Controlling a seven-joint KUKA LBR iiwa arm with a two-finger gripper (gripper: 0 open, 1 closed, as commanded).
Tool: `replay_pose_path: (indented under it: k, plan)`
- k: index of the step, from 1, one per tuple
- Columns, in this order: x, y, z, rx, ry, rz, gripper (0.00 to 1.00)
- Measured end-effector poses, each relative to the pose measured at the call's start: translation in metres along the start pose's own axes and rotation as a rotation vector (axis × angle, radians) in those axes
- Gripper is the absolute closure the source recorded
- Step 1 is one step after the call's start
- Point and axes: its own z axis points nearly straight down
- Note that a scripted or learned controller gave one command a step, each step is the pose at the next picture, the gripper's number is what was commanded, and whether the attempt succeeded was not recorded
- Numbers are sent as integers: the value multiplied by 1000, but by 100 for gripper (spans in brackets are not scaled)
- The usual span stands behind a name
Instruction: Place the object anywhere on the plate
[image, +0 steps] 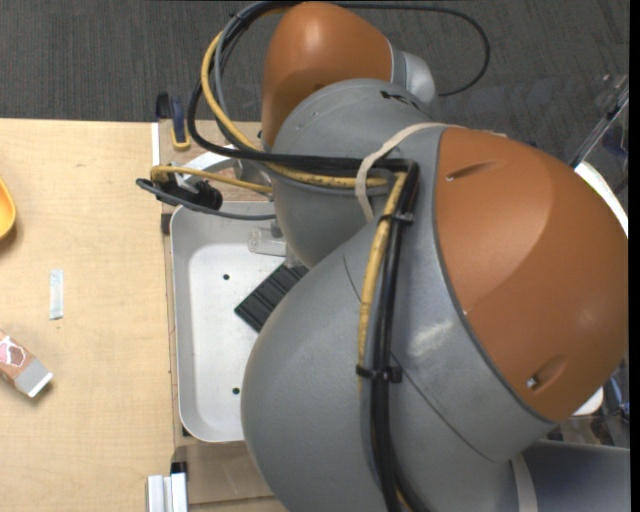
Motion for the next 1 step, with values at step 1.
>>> replay_pose_path:
  k: [1]
  plan:
    - [43,8,-108,-1,-4,-384,100]
